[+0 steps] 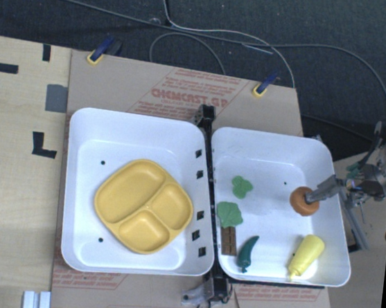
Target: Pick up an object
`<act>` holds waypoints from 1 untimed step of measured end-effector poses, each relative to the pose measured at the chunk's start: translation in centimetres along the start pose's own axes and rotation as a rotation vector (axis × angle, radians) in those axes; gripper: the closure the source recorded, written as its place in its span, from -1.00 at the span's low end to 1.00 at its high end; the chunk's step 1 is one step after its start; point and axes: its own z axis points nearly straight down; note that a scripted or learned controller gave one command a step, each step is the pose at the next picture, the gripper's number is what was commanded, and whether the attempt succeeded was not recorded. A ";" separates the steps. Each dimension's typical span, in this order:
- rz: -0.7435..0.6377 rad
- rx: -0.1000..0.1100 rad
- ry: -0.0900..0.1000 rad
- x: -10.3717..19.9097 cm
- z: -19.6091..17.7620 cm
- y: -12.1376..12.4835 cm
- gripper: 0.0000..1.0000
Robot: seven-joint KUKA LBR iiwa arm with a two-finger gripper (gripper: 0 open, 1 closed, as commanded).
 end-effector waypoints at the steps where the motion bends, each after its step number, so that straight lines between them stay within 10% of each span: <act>1: -0.004 -0.010 -0.003 0.0 -0.5 0.2 -1.00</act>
